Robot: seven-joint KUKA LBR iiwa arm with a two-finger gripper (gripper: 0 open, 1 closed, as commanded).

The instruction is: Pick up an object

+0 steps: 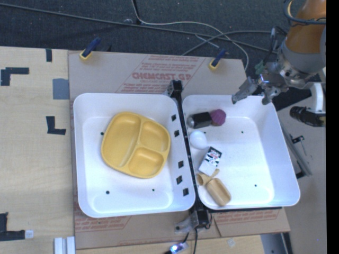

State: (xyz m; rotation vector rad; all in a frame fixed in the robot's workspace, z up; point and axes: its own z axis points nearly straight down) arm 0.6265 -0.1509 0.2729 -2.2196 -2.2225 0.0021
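While the two-finger claw [254, 93] hangs open and holding nothing over the far rim of the right-hand shallow white bin [283, 157], a clean pick means dropping squarely over one object, and the nearest, just below and left of it, is the round magenta ball [217, 117]. That ball touches a dark cylinder [199, 120], with a white ball [198, 139], a printed carton [210, 161] and a tan scoop [216, 190] farther along the divider, crowding the fingers' approach; a yellow compartment tray [135, 144] lies well left.
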